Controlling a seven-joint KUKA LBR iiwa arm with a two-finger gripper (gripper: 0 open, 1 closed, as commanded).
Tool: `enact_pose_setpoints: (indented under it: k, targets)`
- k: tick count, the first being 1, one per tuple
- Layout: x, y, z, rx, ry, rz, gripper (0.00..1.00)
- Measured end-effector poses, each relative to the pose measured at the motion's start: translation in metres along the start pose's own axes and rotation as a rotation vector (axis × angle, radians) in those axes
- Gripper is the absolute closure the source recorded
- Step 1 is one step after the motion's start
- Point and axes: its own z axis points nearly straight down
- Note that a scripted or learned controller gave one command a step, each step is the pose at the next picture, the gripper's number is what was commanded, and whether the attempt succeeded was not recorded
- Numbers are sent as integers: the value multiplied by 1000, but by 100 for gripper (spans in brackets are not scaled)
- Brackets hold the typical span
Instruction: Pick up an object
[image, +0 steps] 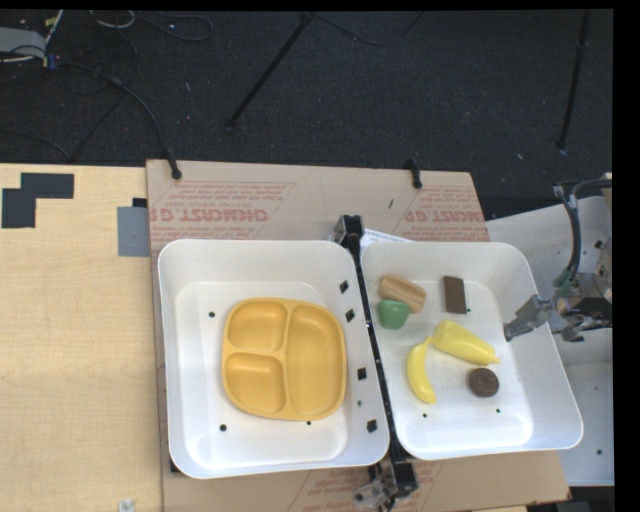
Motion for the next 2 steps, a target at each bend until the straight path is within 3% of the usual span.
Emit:
enact_pose_setpoints:
  k: [1, 2]
  targets:
    - [0, 2, -5, -9, -2, -3, 0]
    - [2, 0, 60, -3, 0, -3, 0]
